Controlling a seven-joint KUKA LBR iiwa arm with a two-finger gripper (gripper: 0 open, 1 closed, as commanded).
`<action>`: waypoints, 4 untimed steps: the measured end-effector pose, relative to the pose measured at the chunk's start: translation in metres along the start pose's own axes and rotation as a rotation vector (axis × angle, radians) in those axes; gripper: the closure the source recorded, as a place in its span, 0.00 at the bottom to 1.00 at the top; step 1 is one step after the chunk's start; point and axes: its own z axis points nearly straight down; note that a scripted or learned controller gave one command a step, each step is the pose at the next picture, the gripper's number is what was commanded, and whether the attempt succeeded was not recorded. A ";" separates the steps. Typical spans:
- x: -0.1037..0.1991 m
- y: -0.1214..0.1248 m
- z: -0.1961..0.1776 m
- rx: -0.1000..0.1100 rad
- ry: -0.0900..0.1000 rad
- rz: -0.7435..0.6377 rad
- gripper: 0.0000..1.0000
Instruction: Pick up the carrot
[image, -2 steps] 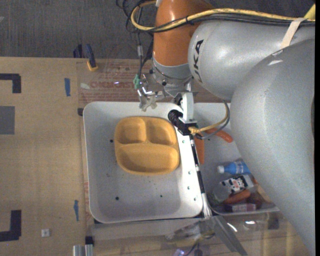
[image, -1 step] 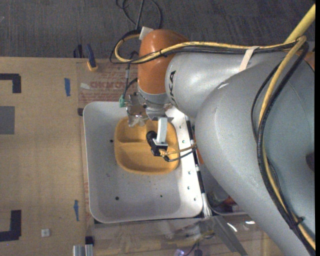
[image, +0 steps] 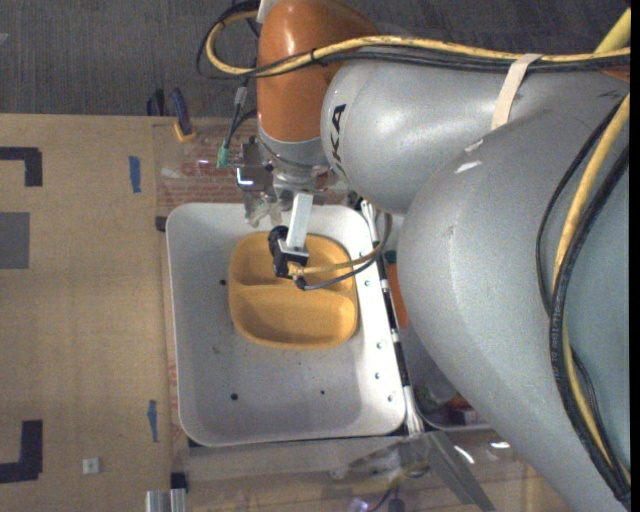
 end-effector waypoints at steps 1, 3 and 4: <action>-0.006 -0.063 0.075 -0.021 0.015 0.356 1.00; 0.016 -0.045 0.098 -0.008 0.004 0.200 1.00; -0.021 -0.014 0.037 0.000 0.001 0.124 1.00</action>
